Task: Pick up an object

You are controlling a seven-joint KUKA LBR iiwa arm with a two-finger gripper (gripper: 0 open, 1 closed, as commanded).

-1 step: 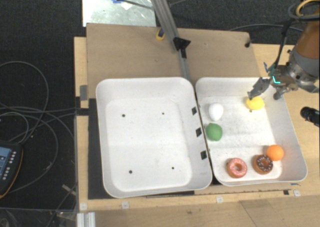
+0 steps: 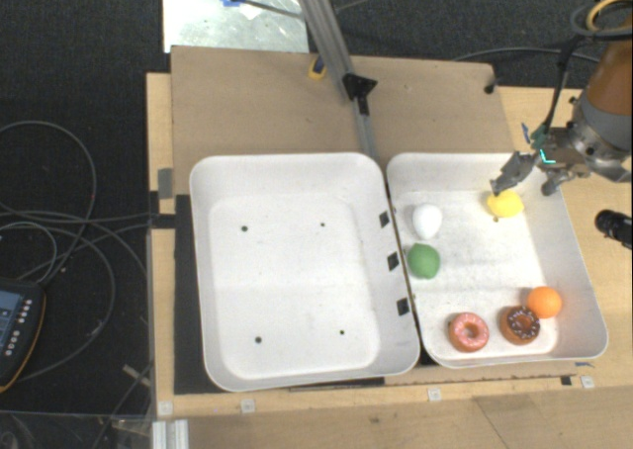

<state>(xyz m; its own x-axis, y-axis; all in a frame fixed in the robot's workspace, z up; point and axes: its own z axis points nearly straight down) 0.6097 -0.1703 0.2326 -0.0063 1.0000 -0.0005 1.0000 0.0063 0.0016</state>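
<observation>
Six objects in right bin

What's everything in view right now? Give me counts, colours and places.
bins: 2, white, side by side on the bench
yellow ball: 1, yellow, far part of right bin, just beside the hand
white ball: 1, white, right bin near the divider
green ball: 1, green, just in front of the white ball
orange ball: 1, orange, near right corner
doughnuts: 2, pink-red and brown, near edge of right bin
arm: 1, grey and orange, reaching from the right
hand: 1, above right bin's far edge
</observation>
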